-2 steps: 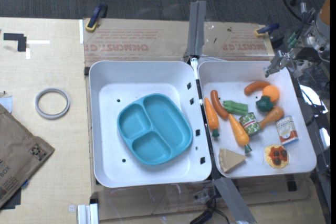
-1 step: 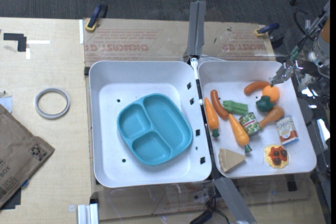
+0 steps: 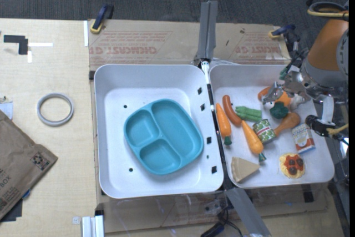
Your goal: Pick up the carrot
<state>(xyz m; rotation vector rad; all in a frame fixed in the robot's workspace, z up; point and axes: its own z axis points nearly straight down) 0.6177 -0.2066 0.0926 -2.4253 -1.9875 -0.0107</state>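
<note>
Orange carrot (image 3: 251, 137) lies mid-bin, end effector (image 3: 275, 98) near.

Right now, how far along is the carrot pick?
Done: the arm has reached into the right bin, with the hand low at its far side. In hand: nothing I can confirm. Its tips sit among orange toys there, and any grip is unclear. Left: the lift. Two carrots lie untouched by the divider.

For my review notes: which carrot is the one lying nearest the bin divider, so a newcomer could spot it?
Look at the right white bin, along its left wall. The carrot lies there lengthwise, beside a red sausage. Its green stub at the lower end sets it apart from the sausage.
</note>
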